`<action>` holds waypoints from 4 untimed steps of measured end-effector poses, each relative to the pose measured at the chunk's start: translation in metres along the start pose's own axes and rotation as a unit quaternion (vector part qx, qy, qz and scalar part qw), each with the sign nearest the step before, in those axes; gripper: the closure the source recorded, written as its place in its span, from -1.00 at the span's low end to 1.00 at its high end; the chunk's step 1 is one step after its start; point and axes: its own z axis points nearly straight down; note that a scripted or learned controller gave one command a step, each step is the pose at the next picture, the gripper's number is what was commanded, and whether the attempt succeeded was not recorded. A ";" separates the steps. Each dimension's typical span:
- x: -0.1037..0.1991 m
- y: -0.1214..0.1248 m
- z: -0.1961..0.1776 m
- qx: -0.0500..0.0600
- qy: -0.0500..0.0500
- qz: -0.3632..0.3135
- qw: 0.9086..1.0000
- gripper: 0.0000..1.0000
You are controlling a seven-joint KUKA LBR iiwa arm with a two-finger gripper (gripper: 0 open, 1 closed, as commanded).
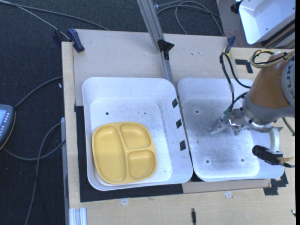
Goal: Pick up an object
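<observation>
A yellow tray with three compartments [124, 151] lies flat in the front left part of the left white bin [126, 90]. My gripper [225, 128] hangs low over the middle of the right white bin [220, 161], well to the right of the yellow tray. Its two grey fingers stand spread apart, open, and nothing shows between them. The grey arm with its orange band [269, 86] comes in from the right edge above the right bin.
A slanted metal post [157, 27] runs down to the back of the gap between the bins. Black clips [180, 123] sit along the divide. Cables [229, 74] trail over the right bin's back edge. Blue clamps [75, 39] hold the bench corners.
</observation>
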 end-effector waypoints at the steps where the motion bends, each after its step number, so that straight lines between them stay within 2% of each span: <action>1: 0.000 0.002 -0.015 -0.004 -0.001 0.000 1.000 1.00; 2: -0.001 0.008 -0.078 -0.008 -0.003 -0.001 1.000 1.00; 3: 0.006 0.007 -0.125 -0.007 -0.002 -0.001 1.000 1.00; 4: 0.006 0.007 -0.157 -0.006 -0.002 -0.001 1.000 1.00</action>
